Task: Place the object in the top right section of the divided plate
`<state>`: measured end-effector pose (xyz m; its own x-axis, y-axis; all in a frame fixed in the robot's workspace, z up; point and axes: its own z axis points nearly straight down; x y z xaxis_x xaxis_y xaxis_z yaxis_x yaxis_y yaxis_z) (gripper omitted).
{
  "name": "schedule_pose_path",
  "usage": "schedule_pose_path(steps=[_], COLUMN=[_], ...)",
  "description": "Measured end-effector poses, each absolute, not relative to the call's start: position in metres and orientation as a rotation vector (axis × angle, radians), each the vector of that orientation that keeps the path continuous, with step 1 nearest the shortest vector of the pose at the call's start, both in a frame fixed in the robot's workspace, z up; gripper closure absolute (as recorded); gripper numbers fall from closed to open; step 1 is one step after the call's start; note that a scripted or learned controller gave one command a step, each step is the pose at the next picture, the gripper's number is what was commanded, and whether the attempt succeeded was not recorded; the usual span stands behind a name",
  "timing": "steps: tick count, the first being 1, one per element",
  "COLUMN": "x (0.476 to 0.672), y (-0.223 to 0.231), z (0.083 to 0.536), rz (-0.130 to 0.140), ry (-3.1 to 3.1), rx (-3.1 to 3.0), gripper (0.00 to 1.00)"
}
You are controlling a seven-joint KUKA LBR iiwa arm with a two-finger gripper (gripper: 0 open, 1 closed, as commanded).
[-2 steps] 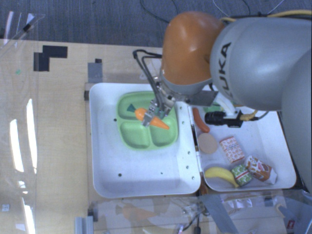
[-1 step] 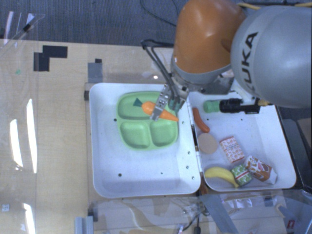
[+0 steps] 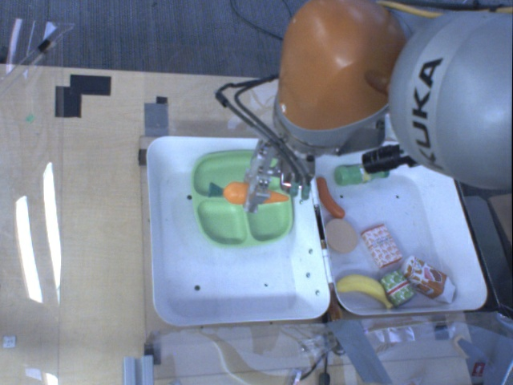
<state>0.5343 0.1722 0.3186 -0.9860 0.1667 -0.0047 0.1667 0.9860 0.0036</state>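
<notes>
Hovering over one green divided plate, tool pinching one orange carrot

Tool over green divided plate in left bin, orange carrot beside tool tips; hot dog and banana further right.

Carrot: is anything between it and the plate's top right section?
Nothing visible blocks it. The carrot already lies on the green plate, across the middle dividers, with the gripper right over its right end. That section lies under the gripper, so its contents are hidden.
</notes>
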Motion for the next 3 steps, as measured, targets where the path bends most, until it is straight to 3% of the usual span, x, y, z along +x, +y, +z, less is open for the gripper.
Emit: schedule_pose_path(steps=[1,2,3], x=[0.492,0.492,0.612], y=[0.127,0.07,0.103], z=[0.273,0.323,0.379], rz=[0.002,0.003,0.004], ry=[3.134,3.134,3.135], rx=[0.184,0.025,-0.033], gripper=[1.0,1.0,1.0])
